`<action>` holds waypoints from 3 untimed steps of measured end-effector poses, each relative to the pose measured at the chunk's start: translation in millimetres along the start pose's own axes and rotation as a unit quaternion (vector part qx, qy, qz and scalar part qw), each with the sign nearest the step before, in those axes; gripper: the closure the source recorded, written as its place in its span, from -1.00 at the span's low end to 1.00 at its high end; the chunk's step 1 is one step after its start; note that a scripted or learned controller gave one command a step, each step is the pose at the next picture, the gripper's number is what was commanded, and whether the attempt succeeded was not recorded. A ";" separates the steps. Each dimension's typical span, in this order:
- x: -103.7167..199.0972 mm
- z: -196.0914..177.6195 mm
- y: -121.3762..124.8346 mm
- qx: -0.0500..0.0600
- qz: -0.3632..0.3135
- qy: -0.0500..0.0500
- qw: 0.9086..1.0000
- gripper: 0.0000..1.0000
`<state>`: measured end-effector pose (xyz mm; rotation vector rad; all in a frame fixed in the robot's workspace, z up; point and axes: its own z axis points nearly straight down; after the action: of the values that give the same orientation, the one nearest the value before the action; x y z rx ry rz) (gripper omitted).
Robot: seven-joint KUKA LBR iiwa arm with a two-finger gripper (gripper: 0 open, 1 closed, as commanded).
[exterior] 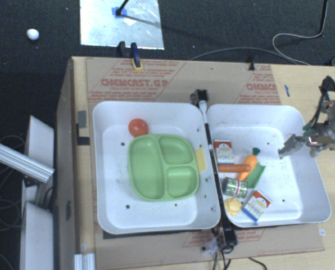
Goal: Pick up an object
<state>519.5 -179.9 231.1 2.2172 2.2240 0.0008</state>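
Observation:
The right bin (302, 207) holds a small cluster along its left side: a white and red carton (223, 151), an orange carrot (238, 166), a green vegetable (256, 174), a small can (235, 187), a yellow piece (232, 206) and a second carton (256, 205). My gripper (286, 147) hangs over the right half of this bin, to the right of the carrot and apart from every object. Nothing shows in its grasp.
The left bin (108, 207) carries a green divided plate (162, 167), a red ball (137, 127) behind it and a yellow piece (200, 159) at the plate's right edge. The divider (209, 151) between the two bins runs front to back. Cables lie behind the right bin.

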 end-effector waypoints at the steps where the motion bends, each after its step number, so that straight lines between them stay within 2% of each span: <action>1: -11.3 132.8 79.2 0.001 0.000 0.000 1.000 -1.00; 2: 60.2 146.0 114.0 -0.001 0.000 0.000 1.000 -1.00; 3: 60.2 135.2 114.8 -0.002 -0.002 0.000 1.000 1.00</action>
<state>634.3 -119.5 96.0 2.2113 2.2253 0.0048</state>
